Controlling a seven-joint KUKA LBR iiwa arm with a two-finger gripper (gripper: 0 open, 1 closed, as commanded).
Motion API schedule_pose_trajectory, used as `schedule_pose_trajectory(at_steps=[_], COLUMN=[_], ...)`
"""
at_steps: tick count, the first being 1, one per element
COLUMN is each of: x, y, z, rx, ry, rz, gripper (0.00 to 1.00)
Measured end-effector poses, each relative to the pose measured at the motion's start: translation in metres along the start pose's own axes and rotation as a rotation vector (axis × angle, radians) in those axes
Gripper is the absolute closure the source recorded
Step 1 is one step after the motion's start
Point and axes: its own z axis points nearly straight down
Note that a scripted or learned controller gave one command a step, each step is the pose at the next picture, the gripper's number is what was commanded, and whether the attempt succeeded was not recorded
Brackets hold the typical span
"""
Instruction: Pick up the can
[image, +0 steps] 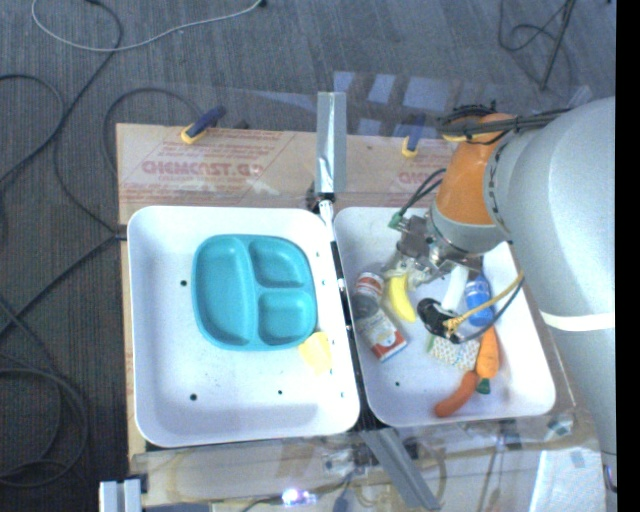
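The can (372, 300), silver with red at its end, lies on its side near the left wall of the right bin (520, 400). My gripper (413, 264) hangs over the upper middle of that bin, just right of the can and directly above a yellow banana-shaped toy (402, 300). Nothing shows as held in it.
A red-and-white packet (390, 345) lies just below the can. A blue-and-white bottle (476, 299), a patterned card (450, 350) and an orange carrot (472, 383) fill the bin's right side. The left bin (160, 400) holds a teal divided plate (255, 290) and a yellow piece (316, 351).
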Motion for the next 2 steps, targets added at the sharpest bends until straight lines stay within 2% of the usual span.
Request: schedule_pose_trajectory(at_steps=[1,2], x=[-0.067,-0.057], y=[0.026,0.025], z=[0.009,0.008], rx=[-0.001,0.002], ry=[-0.002,0.008], rz=[0.054,0.043], gripper=[1.0,0.0])
